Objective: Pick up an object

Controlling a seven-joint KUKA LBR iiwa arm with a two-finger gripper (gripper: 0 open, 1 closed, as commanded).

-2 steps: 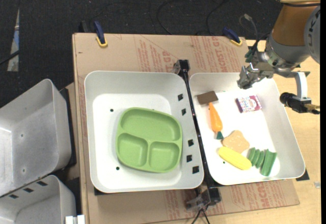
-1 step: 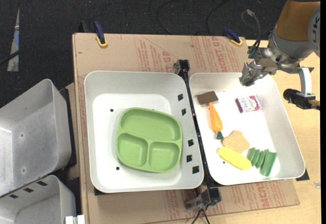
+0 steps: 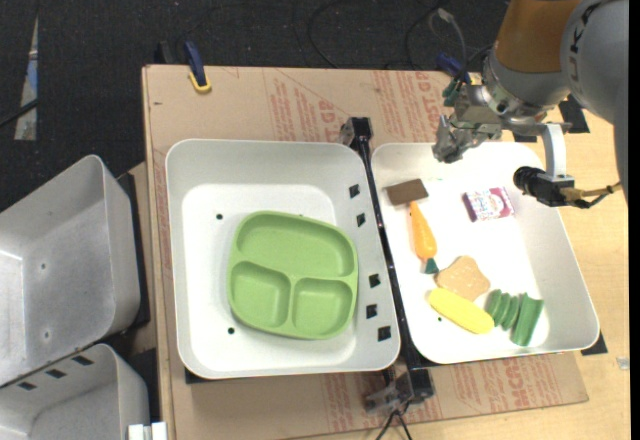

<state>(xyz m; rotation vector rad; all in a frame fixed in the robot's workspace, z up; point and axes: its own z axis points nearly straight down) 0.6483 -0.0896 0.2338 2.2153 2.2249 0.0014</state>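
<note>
A dark carpeted floor strewn with thin cables surrounds a bench topped with a pale brown board (image 3: 270,103) printed with faint red lettering, and a blue-and-yellow clamp (image 3: 197,67) grips its far edge. Two shallow white plastic bins with rounded corners sit side by side on the board, their rims meeting along a black divider. The left bin (image 3: 190,178) holds a matte light-green tray (image 3: 293,274), rounded and moulded into three compartments. The right bin (image 3: 570,258) holds the small things that could be picked: a flat brown rectangular block (image 3: 406,192) near the far left corner, a slim orange carrot shape (image 3: 423,232) with a green tip just in front of it, a small white packet (image 3: 487,204) with pink and purple print lying further right, a tan slice shaped like toast (image 3: 463,277), a glossy yellow banana-like piece (image 3: 460,311) touching the slice's near edge, and a ribbed green piece (image 3: 515,314) beside that. The grey arm with its smooth orange band enters from the right, and its gripper (image 3: 452,143) hangs above the far edge of the right bin, near the brown block but apart from it. Nothing shows between its tips; whether they are spread or pressed together cannot be told at this angle.
</note>
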